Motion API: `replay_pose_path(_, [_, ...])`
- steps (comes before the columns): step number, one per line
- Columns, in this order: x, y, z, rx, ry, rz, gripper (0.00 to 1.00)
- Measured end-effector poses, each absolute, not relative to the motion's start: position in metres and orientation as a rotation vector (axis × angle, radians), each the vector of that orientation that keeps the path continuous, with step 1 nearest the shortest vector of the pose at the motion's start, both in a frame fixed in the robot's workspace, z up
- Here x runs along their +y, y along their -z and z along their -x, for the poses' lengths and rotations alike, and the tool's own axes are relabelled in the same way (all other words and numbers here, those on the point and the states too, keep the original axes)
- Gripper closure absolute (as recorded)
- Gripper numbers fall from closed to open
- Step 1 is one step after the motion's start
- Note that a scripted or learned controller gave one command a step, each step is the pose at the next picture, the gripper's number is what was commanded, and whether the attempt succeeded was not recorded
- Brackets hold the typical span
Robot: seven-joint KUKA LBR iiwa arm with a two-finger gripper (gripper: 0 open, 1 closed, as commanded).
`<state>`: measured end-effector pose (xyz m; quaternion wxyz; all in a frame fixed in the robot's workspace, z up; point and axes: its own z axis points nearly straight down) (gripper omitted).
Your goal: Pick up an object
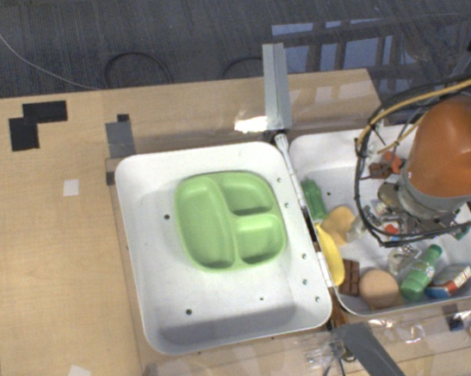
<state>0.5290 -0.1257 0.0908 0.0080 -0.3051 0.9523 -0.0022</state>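
Note:
The right bin (329, 161) holds several small objects: a green stick-like item (314, 199) by its left wall, a yellow banana (331, 255), a tan chunk (339, 223), a brown egg-shaped object (379, 287), a green bottle (421, 270) and a small blue, white and red item (451, 284). The arm's orange band (454, 149) hangs over the right side of this bin. My gripper (405, 234) points down just above the green bottle; wrist and cables hide its tips.
The left bin (163, 319) carries a light green divided tray (228, 218) in its middle. A metal post (276, 86) rises behind the seam between the bins. Wooden bench surface (45, 253) lies to the left.

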Motion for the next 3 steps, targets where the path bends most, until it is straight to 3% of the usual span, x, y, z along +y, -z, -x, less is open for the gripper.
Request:
replay_pose_path(1, [-0.098, -0.091, -0.55, 2.944, 0.013, 1.046, 0.0])
replay_pose_path(2, [-0.205, -0.144, -0.567, 2.969, 0.014, 0.994, 0.0])
replay_pose_path(3, [-0.187, -0.09, -0.555, 2.967, 0.012, 0.986, 0.0])
